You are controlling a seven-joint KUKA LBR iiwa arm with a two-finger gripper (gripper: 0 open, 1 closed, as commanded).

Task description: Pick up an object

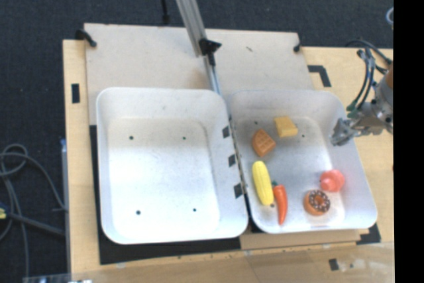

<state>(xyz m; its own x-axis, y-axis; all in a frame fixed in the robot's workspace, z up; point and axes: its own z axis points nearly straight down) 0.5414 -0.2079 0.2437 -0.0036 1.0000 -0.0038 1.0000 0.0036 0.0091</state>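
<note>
The pickable things all sit in the right bin (344,142), toward the lower right of the frame: a yellow cheese-like block (286,127) and a brown waffle-like piece (263,142) near the bin's upper middle, a corn cob (262,183) and a carrot (280,203) lying side by side against the bin's left wall, a chocolate donut (317,203) near the lower right corner and a red tomato-like piece (332,180) just above it. They look like small play-food pieces, so I'd guess light, stiff and rather smooth; the rounded ones could slip or roll, while the corn and carrot would best be taken across their narrow width, and the block across its flat sides. The red piece lies nearest the gripper (340,132), which hangs at the right bin's upper right edge, coming in from the right side of the frame. It is a small grey blur from where I stand, and I cannot tell how it is set; nothing appears to be in its grasp, and it seems apart from every item. The left bin (159,162) sits alongside on the counter (79,142), and a slanted metal rail (189,6) rises toward the upper middle.
</note>
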